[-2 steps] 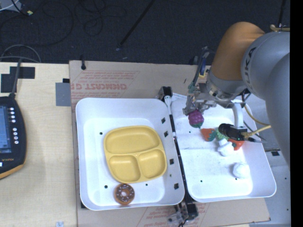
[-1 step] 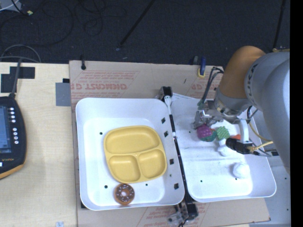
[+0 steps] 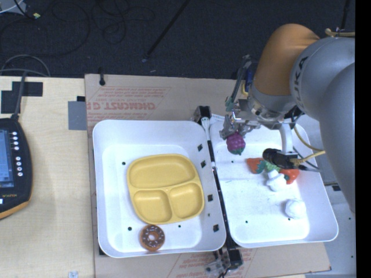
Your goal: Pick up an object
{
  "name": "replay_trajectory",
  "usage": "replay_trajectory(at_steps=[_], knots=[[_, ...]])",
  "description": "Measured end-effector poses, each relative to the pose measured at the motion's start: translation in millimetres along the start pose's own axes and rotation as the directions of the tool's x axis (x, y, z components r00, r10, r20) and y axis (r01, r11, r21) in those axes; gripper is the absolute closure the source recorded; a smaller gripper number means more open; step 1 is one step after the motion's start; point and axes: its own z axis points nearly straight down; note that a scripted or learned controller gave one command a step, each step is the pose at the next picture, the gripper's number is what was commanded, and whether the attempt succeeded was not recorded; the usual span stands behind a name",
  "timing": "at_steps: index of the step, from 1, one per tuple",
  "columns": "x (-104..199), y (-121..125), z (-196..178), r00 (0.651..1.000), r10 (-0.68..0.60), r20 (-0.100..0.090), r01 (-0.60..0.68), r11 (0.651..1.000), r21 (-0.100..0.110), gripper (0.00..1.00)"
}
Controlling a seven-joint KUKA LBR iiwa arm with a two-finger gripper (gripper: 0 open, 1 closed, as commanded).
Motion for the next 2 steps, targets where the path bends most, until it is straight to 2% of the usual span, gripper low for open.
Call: replay_trajectory(at_steps=[1, 2], knots=[[118, 0, -71, 1.000, -0.006, -0.003, 0.006, 1.000, 0.000, 1.00], [78, -51, -16, 1.000, 0.009, 0.004, -0.009, 1.000, 0.017, 1.00]])
